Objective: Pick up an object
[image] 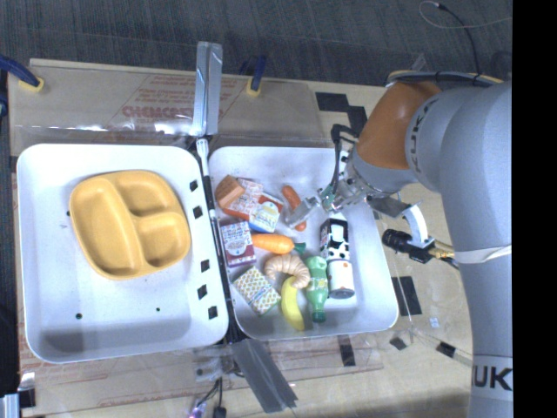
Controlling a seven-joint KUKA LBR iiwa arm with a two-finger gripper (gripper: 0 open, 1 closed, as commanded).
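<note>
Two white bins sit on a wooden bench point(287, 94) above dark floor. The gripper point(324, 200) hangs over toy food point(287, 246) in the right bin point(376, 307). A yellow tray point(129, 223) fills the left bin point(43, 320).

Tray point(129, 223) in left bin point(43, 320); food items in right bin point(379, 307).

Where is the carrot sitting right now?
The carrot lies near the middle of the right bin, just above the croissant and left of the black-and-white bottle.
</note>
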